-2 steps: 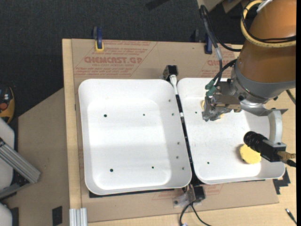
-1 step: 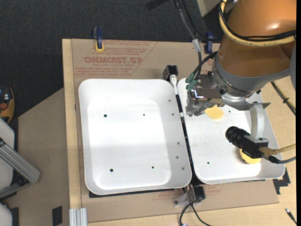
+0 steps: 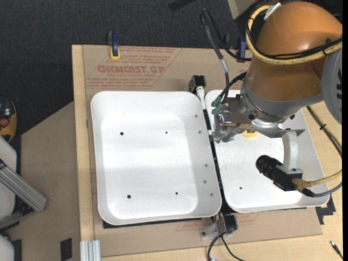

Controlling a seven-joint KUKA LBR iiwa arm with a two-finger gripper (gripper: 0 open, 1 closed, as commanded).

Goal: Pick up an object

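Note:
My gripper (image 3: 222, 132) hangs low over the upper left part of the right bin (image 3: 244, 192), close to the wall it shares with the left bin. The arm's large orange band (image 3: 288, 48) covers most of the bin's far half. A small pale yellow object (image 3: 249, 134) peeks out from under the wrist, just right of the gripper; most of it is hidden. A black cylinder with a cable (image 3: 275, 172), mounted on a white bracket of the arm, hangs over the bin's right middle.
The left bin (image 3: 147, 151) lies beside the right one, their rims meeting along a dark seam (image 3: 213, 156). Both rest on a cardboard-covered bench (image 3: 130, 64) with a blue clamp (image 3: 113, 40) at the back. Cables (image 3: 215, 37) run down to the wrist.

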